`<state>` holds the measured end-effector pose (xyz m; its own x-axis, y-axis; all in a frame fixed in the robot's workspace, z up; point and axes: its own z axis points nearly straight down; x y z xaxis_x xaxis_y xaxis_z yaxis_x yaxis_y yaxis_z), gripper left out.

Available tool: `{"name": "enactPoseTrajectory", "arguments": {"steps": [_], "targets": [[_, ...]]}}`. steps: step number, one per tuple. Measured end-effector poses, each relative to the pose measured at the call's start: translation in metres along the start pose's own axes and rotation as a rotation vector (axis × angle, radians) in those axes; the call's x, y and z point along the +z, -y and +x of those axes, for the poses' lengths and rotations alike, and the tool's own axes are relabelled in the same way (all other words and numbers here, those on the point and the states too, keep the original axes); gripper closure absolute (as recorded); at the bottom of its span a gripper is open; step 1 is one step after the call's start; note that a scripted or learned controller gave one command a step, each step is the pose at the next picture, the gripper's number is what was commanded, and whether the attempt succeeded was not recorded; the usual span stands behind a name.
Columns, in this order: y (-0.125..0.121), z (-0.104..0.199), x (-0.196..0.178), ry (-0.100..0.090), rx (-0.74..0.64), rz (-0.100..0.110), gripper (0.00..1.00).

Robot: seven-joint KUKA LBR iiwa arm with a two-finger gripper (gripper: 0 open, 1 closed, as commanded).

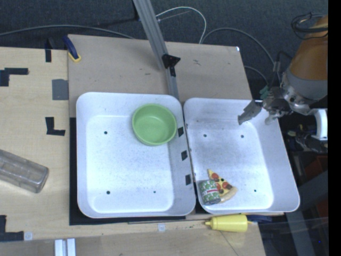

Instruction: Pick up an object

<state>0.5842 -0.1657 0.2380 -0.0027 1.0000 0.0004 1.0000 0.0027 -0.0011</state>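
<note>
A green bowl [154, 124] sits in the left bin [96, 159], near its back right corner. In the right bin [266, 164], at the front left, lie a small green can [209, 192] and a toy pizza slice [224, 187] touching each other. My gripper [257, 112] hovers over the back right part of the right bin, its two fingers spread apart with nothing between them. It is well away from the can and the pizza slice.
A yellow mustard bottle [230, 223] lies on the bench just in front of the right bin. A clear plastic cylinder [21, 171] rests at the far left. A grey pole [154, 31] rises behind the bins, with cables at the back right.
</note>
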Motion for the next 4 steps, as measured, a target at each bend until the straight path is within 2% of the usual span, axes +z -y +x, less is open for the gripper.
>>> {"name": "enactPoseTrajectory", "arguments": {"steps": [1, 2, 3, 4], "targets": [[0.0, 0.0, 0.0, 0.0, 0.0, 0.0, 0.0], [0.001, 0.003, 0.044, 0.001, 0.001, 0.004, 0.0], [-0.001, -0.002, 0.106, 0.0, 0.001, 0.007, 0.0], [-0.001, -0.001, 0.15, 0.003, 0.001, -0.002, 0.0]]}}
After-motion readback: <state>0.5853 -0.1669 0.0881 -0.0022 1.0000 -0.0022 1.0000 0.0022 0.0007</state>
